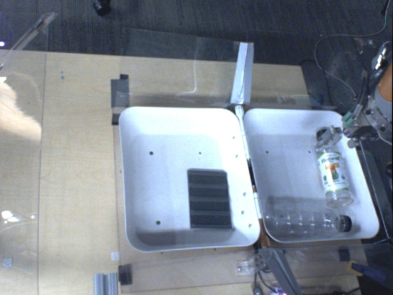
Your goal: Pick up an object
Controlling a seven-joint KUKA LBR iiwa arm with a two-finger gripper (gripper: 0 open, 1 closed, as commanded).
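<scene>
Bottle (332, 172): lies flat in right bin (276, 134), reachable
Jaws (334, 134): at its cap, spread; cannot tell
Black pad (209, 198): left bin (141, 165), untouched

A ridged block (209, 198) lies in the left bin (132, 165); two bottles (332, 174) (near each other) in the right bin (270, 128).

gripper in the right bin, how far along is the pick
Nothing looks picked yet. The gripper sits at the cap end of the small labelled bottle, which lies flat on the right bin floor. The clear ridged bottle and the dark ribbed block lie untouched. Grasping and lifting remain.
</scene>
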